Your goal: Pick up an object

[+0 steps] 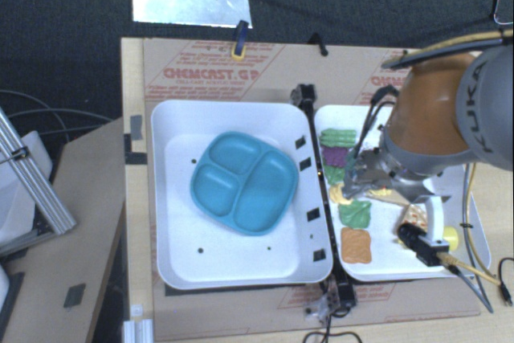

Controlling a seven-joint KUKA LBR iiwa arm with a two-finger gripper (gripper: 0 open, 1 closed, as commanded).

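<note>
- Of the fingers (363, 179): cannot tell whether wide or narrow; dark, and crowded under the wrist hardware.
- Gripper (351, 187) low over the left half of the right bin (389, 261), tip turned toward the wall shared with the left bin (185, 253).
- Behind it, the grey arm (438, 108) with its orange band, reaching in from the right and covering the far right part of that bin.
- Yellow piece (337, 193) right at the gripper's tip, against the bin's left wall; touching or just short, cannot tell.
- Beyond it along the same wall: purple piece (335, 157), then green ridged piece (338, 137) at the far end, the two touching.
- On the near side of the gripper: green leafy piece (355, 213), just beside the yellow piece.
- Nearer still: orange piece (356, 246), flat on the bin floor, apart from the leafy one.
- Right of those, partly under the arm: tan wedge piece (414, 214).
- In the left bin: blue divided plate (245, 182), lying flat about mid-bin, turned at a slant to the walls, well apart from the gripper.
- Under both bins: brown cardboard sheet (209, 68) with red print.
</note>
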